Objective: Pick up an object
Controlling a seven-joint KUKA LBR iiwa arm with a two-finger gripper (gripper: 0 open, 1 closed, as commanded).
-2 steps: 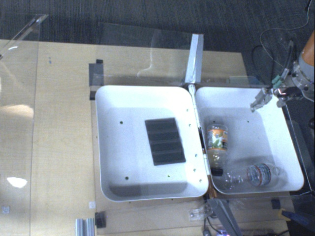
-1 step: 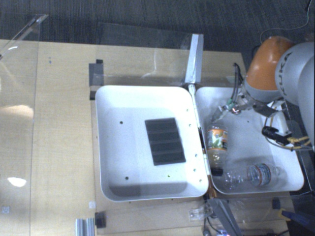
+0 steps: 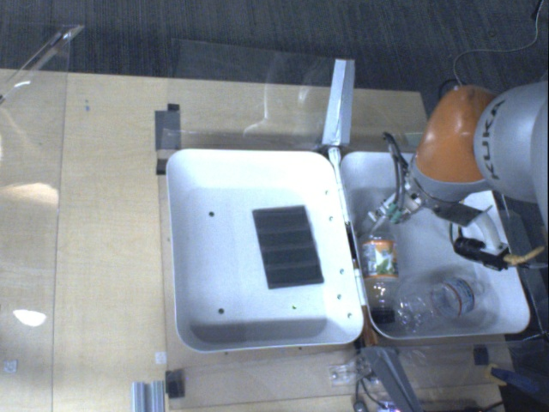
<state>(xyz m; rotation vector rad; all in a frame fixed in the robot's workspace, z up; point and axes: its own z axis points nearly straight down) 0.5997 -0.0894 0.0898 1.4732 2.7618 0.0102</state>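
Camera view, near edge first: clear plastic bottle (image 3: 433, 300) lies on its side in the right bin (image 3: 515, 316), long axis running left to right, though which end carries the cap is hard to make out. Beside it a small orange-labelled container (image 3: 379, 257) against the bin's left wall. Left bin (image 3: 193, 230) holds a dark ribbed pad (image 3: 287, 245). Farther back, gripper (image 3: 390, 211) hangs over the container; whether it is spread or closed, cannot tell. Best approach: descend squarely, close across the short axis.
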